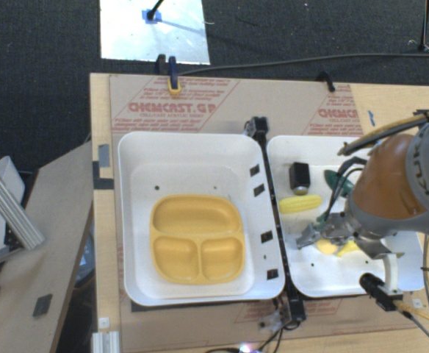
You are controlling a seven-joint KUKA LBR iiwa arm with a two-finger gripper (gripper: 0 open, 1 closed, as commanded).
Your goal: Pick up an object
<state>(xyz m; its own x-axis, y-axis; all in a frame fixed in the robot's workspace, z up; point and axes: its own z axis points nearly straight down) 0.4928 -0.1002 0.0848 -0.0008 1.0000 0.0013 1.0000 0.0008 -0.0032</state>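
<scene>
The gripper (319, 234) is low in the right bin (314, 285). I cannot tell how far it is open. A yellow piece (330, 248) lies just beside it, partly hidden. It is best to centre over this piece before closing.

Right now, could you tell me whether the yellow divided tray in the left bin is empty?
Empty: the yellow tray lies flat in the left bin, all three compartments showing bare yellow.

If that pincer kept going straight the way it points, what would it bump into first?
Probably the white floor of the right bin: the pincer points down and leftward, just below the yellow banana-like piece. Depth is hard to judge.
</scene>
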